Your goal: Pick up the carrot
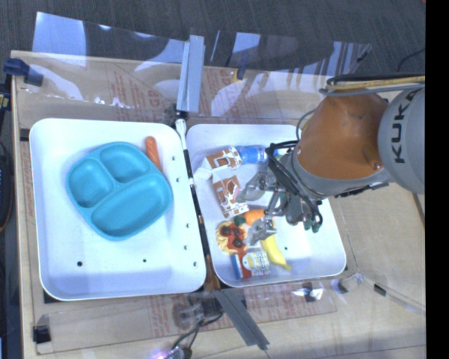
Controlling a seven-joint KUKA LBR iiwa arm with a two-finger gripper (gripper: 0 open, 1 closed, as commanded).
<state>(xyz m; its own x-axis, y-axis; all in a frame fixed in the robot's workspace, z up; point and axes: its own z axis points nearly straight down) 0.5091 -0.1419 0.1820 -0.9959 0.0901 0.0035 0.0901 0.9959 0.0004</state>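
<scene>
**Carrot not yet picked**

Claw [266, 214] hangs low over clutter in right bin [325, 256]; finger spread: cannot tell, nothing visibly gripped. Carrot [152, 153] lies in left bin [60, 260], beside blue plate [120, 189], well apart. Whole pick remains.

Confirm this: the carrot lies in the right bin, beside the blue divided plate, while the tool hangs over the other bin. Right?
Not quite. The camera view shows the carrot in the left bin, beside the blue divided plate; the tool hangs over the other bin.
</scene>
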